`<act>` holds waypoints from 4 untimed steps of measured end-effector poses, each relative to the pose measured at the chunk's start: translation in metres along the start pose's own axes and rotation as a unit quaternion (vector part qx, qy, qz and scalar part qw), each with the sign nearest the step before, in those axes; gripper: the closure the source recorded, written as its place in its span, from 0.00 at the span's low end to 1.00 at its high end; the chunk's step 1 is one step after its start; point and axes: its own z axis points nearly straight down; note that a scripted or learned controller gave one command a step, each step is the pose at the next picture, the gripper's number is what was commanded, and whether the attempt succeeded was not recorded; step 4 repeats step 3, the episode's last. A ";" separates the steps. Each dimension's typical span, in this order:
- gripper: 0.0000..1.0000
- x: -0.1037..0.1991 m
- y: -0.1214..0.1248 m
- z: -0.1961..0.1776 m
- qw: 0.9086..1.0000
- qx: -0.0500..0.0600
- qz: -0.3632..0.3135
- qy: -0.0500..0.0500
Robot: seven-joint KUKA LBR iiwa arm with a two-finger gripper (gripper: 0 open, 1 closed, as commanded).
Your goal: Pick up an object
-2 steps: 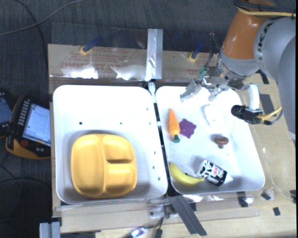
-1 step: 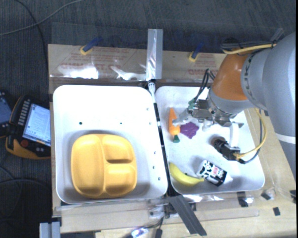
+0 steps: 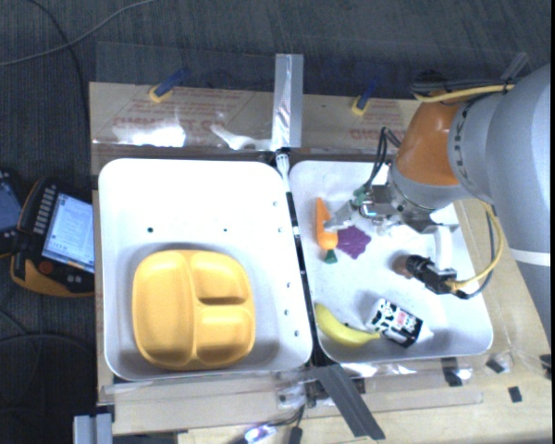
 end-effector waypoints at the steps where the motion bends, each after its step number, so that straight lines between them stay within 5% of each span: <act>1: 0.00 0.005 0.003 0.015 1.000 0.015 -0.022 0.005; 2: 1.00 0.006 0.005 0.007 1.000 0.014 -0.022 0.007; 3: 1.00 0.053 0.028 -0.091 1.000 0.022 -0.002 0.006; 4: 1.00 0.053 0.028 -0.091 1.000 0.022 -0.002 0.006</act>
